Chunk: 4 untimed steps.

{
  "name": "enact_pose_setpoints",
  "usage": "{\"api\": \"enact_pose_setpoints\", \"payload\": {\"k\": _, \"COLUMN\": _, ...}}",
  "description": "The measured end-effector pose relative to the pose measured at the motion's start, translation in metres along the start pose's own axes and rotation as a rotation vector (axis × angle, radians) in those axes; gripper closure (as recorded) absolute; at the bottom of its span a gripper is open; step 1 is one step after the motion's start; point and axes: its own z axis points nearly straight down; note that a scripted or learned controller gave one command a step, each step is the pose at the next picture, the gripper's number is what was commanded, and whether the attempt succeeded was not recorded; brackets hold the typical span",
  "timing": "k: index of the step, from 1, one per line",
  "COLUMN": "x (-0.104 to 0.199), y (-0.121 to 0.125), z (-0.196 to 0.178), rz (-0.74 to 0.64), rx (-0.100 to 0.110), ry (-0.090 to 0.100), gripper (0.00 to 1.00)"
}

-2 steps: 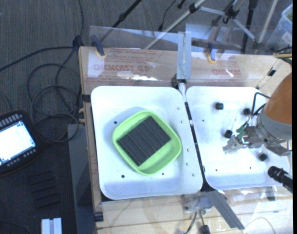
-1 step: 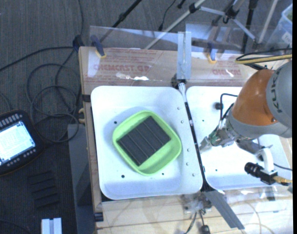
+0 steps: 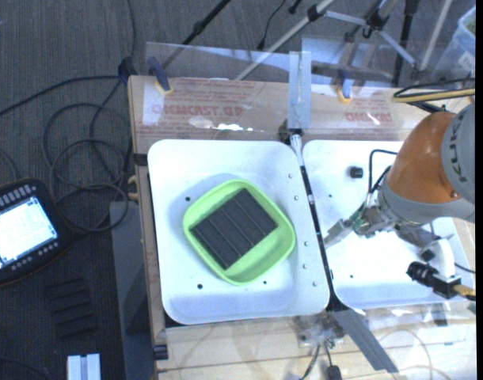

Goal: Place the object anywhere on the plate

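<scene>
Over the right bin [image 3: 463, 248] the arm [image 3: 431, 169] hangs low, its gripper [image 3: 344, 228] reaching toward the divider between the bins. Whether it is open or closed — cannot tell; the tip is small and blurred against the white.

Left bin [image 3: 166, 212]: a green plate [image 3: 281, 248], square with rounded corners, turned diamond-wise, with a dark ribbed slab [image 3: 233, 226] lying flat in it.

Right bin: a small dark object [image 3: 355, 172] sits on the floor, up and slightly right of the gripper, near but apart from it. Too small to read a long axis.

Judgement — if that is the task's piece, the gripper must go back and up to it, then carry left across the divider to the plate.
</scene>
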Motion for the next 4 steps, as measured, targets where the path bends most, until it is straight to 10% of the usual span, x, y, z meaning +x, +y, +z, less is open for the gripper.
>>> {"api": "enact_pose_setpoints", "payload": {"k": 1, "x": 0.0073, "y": 0.0018, "z": -0.0067, "rz": -0.006, "rx": 0.007, "ry": 0.018, "gripper": 1.0}}
{"api": "enact_pose_setpoints", "payload": {"k": 2, "x": -0.0011, "y": -0.0008, "z": -0.0087, "rz": 0.005, "rx": 0.005, "ry": 0.004, "gripper": 0.0}}
{"api": "enact_pose_setpoints", "payload": {"k": 3, "x": 0.0014, "y": -0.0001, "z": -0.0159, "rz": 0.002, "rx": 0.008, "ry": 0.011, "gripper": 1.0}}
{"api": "enact_pose_setpoints", "payload": {"k": 4, "x": -0.0013, "y": -0.0009, "z": -0.0165, "rz": 0.005, "rx": 0.008, "ry": 0.006, "gripper": 0.0}}
